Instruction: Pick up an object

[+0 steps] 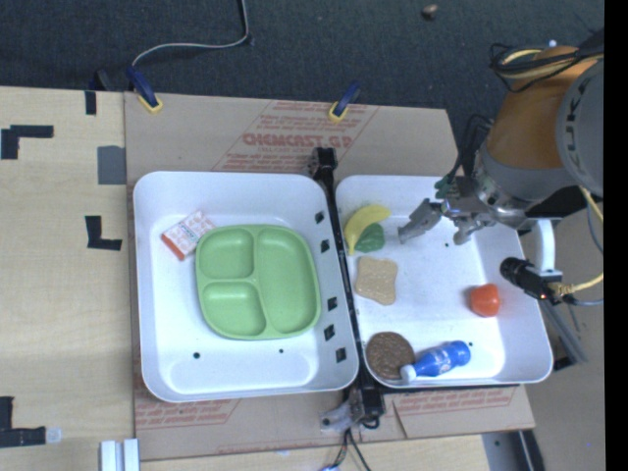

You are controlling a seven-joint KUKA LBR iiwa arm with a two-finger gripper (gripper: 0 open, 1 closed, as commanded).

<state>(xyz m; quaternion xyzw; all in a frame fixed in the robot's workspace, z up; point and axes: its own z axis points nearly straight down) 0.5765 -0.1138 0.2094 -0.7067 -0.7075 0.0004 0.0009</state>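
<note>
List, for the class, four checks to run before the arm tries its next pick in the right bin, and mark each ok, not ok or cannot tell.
1. hand is above the right bin: ok.
2. Nothing is between its fingers: ok.
3. Fingers spread apart for a grasp: ok.
4. Nearest target, the yellow-green object, lies unobstructed: ok.
5. orange ball lies apart from its neighbours: ok.

Orange ball (484, 300) lies in right bin (510, 361).

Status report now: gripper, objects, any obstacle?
Gripper open, above right bin, holding nothing. Yellow-green toy nearest, untouched. Nothing in the way.
</note>
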